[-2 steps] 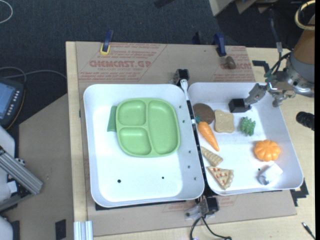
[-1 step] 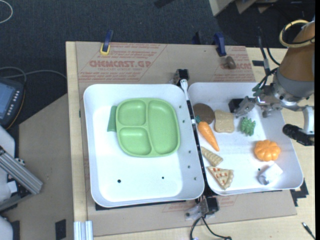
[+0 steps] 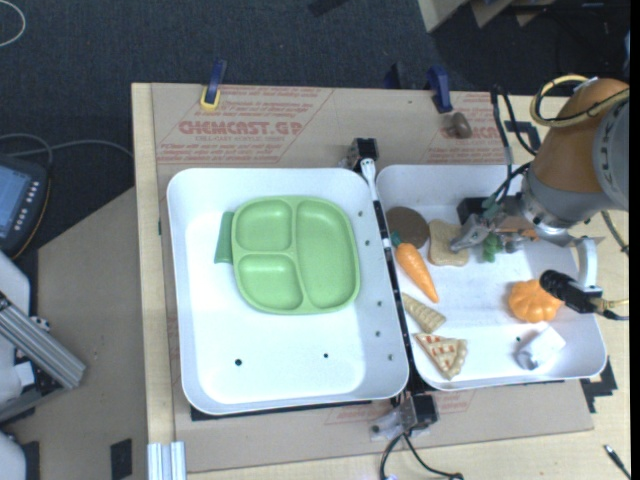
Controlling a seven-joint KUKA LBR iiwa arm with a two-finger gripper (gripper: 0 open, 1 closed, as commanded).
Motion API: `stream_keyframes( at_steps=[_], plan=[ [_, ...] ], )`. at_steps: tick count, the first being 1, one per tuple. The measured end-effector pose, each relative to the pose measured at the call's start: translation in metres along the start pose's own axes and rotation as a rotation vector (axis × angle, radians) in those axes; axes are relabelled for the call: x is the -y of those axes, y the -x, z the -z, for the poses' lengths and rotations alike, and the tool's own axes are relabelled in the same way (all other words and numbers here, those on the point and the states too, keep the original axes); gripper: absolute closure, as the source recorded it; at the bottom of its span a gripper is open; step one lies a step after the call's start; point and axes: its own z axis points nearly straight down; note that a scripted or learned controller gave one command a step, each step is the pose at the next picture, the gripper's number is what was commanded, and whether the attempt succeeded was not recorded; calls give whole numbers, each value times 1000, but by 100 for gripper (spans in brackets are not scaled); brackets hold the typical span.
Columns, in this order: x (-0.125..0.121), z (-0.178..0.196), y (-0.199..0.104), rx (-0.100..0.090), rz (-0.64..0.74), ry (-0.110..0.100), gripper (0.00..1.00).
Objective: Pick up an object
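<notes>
My gripper (image 3: 474, 236) reaches in from the right over the upper part of the right bin (image 3: 590, 360). It hangs just above a beige biscuit-like piece (image 3: 447, 254), with a small green item (image 3: 490, 249) beside it. A round brown cookie (image 3: 407, 225) lies to its left. Below that are an orange carrot (image 3: 417, 272), a waffle cone piece (image 3: 426, 316) and a pizza slice (image 3: 443, 353). An orange fruit (image 3: 531, 302) and a small white and grey object (image 3: 535, 348) lie at the right.
The left bin (image 3: 200, 358) holds a green divided plate (image 3: 295, 253). A black divider with clips (image 3: 385, 258) runs between the bins. Blue and yellow clamps (image 3: 212, 86) hold the cardboard base at the back. Cables trail by the arm at the right.
</notes>
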Motion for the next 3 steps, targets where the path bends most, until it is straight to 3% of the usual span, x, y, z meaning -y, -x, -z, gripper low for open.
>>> stream_keyframes(
  at_steps=[1,2,3],
  plan=[
    [-2,2,1,1,0,4,0],
    [-3,13,0,0,0,9,100],
    [4,72,-4,2,1,6,100]
  ],
)
